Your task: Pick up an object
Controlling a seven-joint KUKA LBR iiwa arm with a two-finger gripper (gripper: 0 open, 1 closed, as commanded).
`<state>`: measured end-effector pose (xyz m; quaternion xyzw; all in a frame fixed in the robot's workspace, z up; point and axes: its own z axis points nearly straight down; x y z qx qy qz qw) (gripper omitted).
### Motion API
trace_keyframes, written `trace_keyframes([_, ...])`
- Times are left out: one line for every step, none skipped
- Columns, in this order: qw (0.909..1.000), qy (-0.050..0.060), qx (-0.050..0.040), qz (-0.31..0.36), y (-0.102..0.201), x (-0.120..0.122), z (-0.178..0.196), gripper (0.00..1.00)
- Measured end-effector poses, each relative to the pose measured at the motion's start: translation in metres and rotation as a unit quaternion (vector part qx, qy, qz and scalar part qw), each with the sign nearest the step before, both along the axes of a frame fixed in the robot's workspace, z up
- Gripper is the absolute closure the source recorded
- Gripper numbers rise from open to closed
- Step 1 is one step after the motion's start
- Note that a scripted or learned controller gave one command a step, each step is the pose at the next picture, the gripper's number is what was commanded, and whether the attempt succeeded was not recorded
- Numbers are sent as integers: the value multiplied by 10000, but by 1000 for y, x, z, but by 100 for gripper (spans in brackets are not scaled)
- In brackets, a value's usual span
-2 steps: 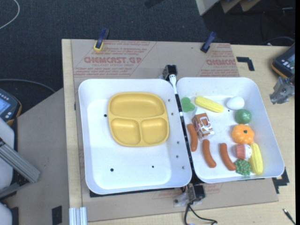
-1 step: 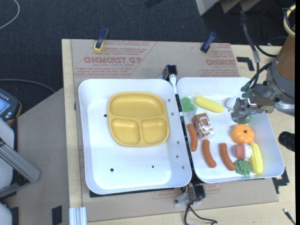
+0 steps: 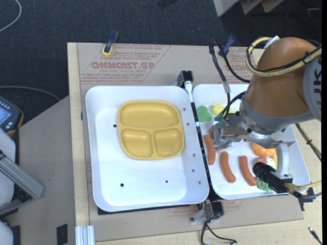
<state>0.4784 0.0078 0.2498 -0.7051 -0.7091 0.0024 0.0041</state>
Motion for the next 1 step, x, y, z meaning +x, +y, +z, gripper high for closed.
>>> trace_keyframes([10000,-13,2,6,63,0,-12,100])
